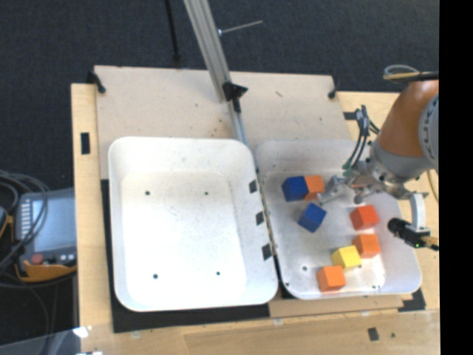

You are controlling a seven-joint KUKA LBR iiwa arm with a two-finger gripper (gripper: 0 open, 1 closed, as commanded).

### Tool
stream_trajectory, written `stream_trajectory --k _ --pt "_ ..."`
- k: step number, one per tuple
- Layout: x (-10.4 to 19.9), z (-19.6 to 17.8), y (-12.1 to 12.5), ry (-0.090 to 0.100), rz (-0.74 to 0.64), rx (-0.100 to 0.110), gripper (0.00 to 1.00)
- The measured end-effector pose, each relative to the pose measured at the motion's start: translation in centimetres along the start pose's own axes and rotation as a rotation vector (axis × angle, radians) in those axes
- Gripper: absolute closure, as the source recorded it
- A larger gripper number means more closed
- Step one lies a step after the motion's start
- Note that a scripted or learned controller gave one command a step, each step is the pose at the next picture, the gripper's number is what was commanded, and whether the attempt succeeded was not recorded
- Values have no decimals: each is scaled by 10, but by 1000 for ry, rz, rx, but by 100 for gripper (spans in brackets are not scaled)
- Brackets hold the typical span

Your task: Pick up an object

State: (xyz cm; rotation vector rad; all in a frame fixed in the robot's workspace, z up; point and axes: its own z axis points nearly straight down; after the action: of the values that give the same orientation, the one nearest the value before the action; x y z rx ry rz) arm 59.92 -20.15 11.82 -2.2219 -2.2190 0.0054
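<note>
Blocks (312, 217) in right bin (295, 283)

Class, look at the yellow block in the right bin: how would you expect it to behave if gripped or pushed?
The yellow block looks like a rigid, flat-faced cube, so it would probably slide, not roll. It seems small and likely light. It sits against an orange block, so a push would probably shift that neighbour too.

Dark carpet floor (89, 21), wooden bench (85, 124)
</note>
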Motion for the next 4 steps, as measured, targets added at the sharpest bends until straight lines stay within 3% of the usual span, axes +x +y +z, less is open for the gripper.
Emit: stream_trajectory --k 1,2,3,4 --pt "-1 -14 2 -1 4 -9 100" --pt "-2 -72 14 -1 -4 -11 100" --pt "-4 -85 14 0 -5 -7 100" --pt "48 -101 24 1 -9 -8 100"
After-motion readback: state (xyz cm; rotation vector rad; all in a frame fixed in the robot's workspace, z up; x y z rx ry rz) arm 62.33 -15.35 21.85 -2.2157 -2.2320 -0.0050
